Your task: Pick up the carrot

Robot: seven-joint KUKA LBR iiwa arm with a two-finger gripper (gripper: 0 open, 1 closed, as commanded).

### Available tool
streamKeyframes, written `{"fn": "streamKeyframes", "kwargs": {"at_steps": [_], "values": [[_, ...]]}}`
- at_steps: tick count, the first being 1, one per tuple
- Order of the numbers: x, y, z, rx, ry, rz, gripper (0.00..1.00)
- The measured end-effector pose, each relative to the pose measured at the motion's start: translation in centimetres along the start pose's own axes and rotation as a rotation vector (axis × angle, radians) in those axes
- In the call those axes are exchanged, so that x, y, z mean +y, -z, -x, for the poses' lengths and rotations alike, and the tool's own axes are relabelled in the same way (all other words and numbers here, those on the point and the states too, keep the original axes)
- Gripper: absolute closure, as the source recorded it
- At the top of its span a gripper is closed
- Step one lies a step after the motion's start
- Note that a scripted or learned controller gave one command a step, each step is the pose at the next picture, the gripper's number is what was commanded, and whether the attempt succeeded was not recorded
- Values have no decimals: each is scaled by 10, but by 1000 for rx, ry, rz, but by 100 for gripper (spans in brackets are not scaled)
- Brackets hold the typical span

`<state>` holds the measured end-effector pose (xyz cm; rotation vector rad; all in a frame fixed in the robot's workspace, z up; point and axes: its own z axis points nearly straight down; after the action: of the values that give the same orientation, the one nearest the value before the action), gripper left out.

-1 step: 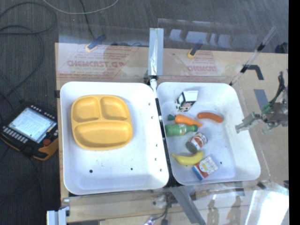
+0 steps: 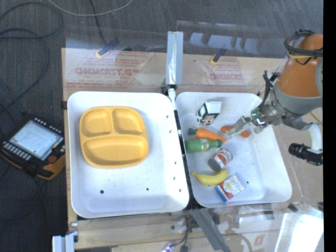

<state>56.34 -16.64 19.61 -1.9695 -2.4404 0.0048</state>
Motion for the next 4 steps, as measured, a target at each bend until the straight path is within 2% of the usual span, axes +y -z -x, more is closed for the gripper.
{"fn": "streamKeyframes", "kwargs": {"at_steps": [1, 2, 3, 4], "values": [[46, -102, -22, -2, 63, 1, 0], [46, -97, -23, 2, 65, -3, 100], [79, -12, -81, -4, -6, 5, 100], [79, -12, -80, -4, -6, 5, 0]]}}
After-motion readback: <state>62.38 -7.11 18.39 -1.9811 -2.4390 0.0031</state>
